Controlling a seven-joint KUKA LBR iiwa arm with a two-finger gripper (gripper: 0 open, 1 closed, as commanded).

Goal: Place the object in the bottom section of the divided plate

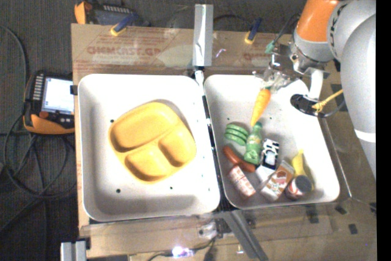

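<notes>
A yellow divided plate (153, 141) lies in the left white bin (91, 192), with one large section at the far side and two smaller ones nearer the front. My gripper (275, 78) hangs over the far part of the right bin (330, 156). A toy carrot (260, 106) slants down from its fingertips, leafy end up and orange tip pointing at the pile below. The fingers look shut on the carrot's top end. The grey arm with its orange band (321, 9) comes in from the upper right.
The right bin's near half holds several toys: a green ridged piece (236, 132), a green bottle (253, 145), a red sausage (231, 156), a black-and-white carton (270, 153), a banana (298, 162) and a can (299, 187). A handheld pendant (52, 102) lies left of the bench.
</notes>
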